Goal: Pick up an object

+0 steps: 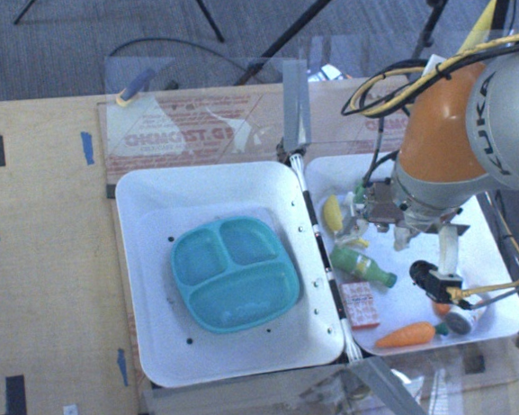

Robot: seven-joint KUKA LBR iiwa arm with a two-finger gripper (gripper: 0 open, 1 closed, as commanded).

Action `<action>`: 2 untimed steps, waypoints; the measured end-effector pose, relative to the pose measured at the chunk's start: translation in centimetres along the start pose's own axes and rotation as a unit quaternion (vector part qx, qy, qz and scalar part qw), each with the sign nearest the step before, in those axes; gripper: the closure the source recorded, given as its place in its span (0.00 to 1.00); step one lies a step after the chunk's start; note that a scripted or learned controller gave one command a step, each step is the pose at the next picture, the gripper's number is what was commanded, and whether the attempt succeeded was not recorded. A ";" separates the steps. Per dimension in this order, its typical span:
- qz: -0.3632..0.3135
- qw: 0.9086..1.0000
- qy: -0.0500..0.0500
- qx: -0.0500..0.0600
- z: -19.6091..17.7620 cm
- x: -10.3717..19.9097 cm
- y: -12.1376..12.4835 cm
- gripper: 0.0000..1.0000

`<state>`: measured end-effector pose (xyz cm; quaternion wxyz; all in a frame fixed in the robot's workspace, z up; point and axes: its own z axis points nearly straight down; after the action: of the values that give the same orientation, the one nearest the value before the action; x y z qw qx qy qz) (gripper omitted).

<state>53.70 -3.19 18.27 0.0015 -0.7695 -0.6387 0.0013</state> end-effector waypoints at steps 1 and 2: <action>0.041 0.999 0.004 -0.015 7.4 -5.5 0.2 0.00; 0.043 0.999 0.002 -0.006 9.6 -7.6 -3.1 0.00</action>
<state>49.19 -10.06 8.70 -0.0023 -0.7960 -0.6053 -0.0040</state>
